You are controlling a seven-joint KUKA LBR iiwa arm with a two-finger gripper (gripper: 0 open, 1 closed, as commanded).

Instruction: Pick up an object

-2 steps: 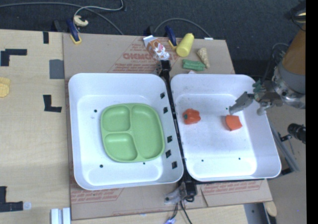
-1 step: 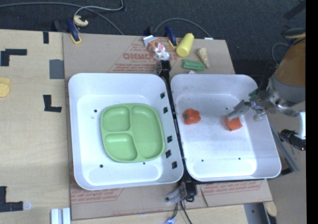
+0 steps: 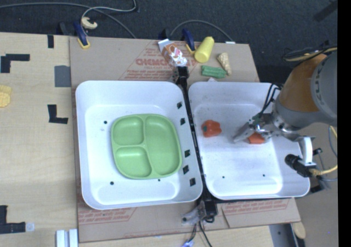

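The gripper (image 3: 245, 132) is seen low in the right bin (image 3: 236, 185), its fingers spread apart beside a small orange object (image 3: 256, 139), so the approach is judged underway and closing is called for next.

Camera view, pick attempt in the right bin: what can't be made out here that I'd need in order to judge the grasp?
- Hand: too small and blurred to tell its finger state.
- Small orange object at the hand: partly covered by the hand, so contact or grasp is unclear, as is its identity.
- Red-orange object, lying apart in the right bin: too blurred to identify.
- Arm: cut off at the right edge.
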